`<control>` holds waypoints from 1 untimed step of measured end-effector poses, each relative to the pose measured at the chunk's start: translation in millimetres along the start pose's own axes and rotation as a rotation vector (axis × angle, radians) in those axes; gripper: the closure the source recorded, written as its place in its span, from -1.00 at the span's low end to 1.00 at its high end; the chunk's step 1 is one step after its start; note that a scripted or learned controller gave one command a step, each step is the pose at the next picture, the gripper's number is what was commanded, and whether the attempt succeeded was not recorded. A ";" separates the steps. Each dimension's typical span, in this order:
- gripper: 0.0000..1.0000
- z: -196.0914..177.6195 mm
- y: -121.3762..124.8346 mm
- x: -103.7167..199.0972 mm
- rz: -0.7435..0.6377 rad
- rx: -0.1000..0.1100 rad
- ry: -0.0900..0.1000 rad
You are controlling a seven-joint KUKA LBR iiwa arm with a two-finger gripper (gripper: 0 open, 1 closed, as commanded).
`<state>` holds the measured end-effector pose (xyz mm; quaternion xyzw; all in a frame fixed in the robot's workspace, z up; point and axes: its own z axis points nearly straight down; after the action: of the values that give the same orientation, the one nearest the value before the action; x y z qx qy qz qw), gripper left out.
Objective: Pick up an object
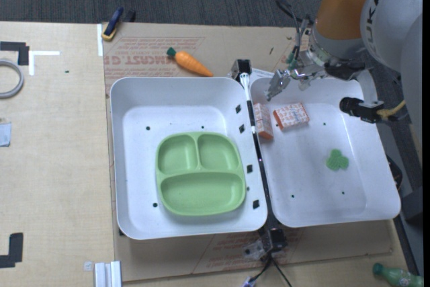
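Reaching in from the right, grey arm point(396, 17) bending down past the orange band point(342, 0), gripper point(279, 85) hanging low with fingers point(274, 87) parted slightly, gripping nothing.

In the right bin point(376, 205), three candidates lie loose. A small flat box point(291, 115), white with red print, rests tilted in the upper left part of the bin floor. Just left of it, against the bin's left wall, a second small packet point(262, 123) with reddish and white markings lies lengthwise along the wall, an orange-brown end toward the lower frame. Well apart from both, toward the middle right of the bin, sits a small green, lobed piece point(337, 160), flat on the white floor.
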<state>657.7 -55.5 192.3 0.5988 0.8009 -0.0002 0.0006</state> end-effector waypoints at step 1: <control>-1.00 99.8 -56.8 -35.7 -0.075 0.000 0.000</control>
<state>613.4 -105.9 92.5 0.5683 0.8228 -0.0001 0.0005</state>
